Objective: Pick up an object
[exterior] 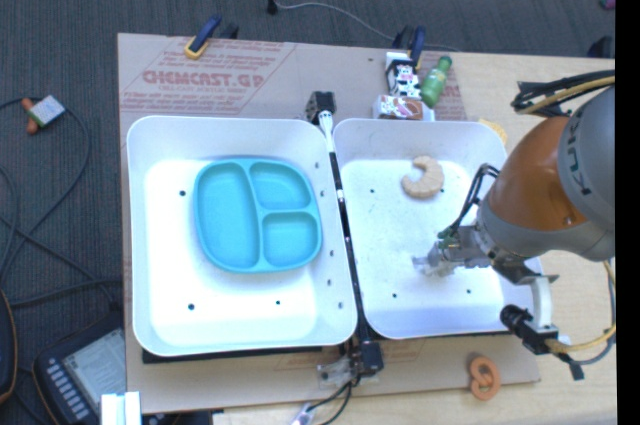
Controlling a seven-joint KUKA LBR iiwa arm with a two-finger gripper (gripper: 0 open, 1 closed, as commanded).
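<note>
A tan crescent-shaped piece (425, 177) lies in the far part of the right bin (385, 303). My gripper (437, 261) is low over that bin's floor, in front of the crescent and well apart from it. The grey arm with its orange band (535, 178) comes in from the right and covers the bin's right side. Nothing shows between the fingers.
The left bin (160, 313) holds a blue three-compartment tray (258, 215). A black clamp (322, 105) sits at the bins' far joint. A green bottle (434, 79) and small items stand behind the right bin. An orange ring (484, 377) lies on the board in front.
</note>
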